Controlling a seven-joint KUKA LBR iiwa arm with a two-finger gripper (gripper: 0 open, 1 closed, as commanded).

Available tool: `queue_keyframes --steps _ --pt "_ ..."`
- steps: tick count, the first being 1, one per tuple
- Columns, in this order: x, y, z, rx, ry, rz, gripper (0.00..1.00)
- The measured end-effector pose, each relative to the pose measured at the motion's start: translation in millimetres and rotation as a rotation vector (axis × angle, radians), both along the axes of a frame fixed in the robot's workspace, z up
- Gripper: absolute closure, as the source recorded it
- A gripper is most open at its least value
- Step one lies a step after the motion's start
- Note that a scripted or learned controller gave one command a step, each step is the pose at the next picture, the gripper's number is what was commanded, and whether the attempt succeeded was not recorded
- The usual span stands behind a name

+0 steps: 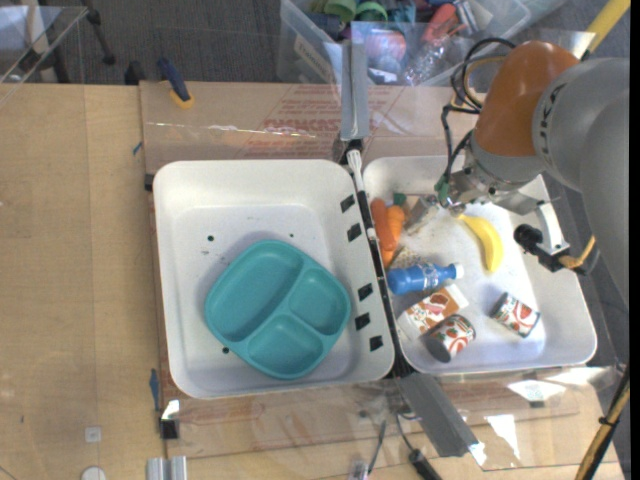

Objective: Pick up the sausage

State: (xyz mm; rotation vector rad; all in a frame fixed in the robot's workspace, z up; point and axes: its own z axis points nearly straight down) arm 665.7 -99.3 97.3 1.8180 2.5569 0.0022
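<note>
Two white bins sit side by side on the surface (70,268). Going left to right: left bin (180,193) has a teal divided plate (277,308) lying flat in it, nothing else we can make out. Right bin (570,343) holds the clutter: a carrot (386,226) against the divider wall, a blue-capped bottle (420,277) just below it, two red-and-white cans or packets (436,311) and (453,336) near the front, a third one (516,315) further right, and a banana (484,240) mid-bin. Sausage: our best guess is the brownish piece (399,202) at the back of the right bin, just beside the carrot's top end, but it's small and blurred, so not a firm ID. The gripper (447,196) is low over the back of the right bin, between that piece and the banana, near both; the wrist hides the tips, so we can't tell its state, and we see nothing held. Our read: approach/descent step, no grasp yet. Next move needs a shift toward the divider to centre over the sausage, alignment across its short axis, and clearance from the carrot and the bin wall. Risk: grabbing the carrot instead, or clipping the wall.
</note>
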Motion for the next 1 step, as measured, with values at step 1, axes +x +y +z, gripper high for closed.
queue_keyframes --steps 1 --pt "3.4 -1.6 -7.9 0.001 -0.004 -0.077 0.0"
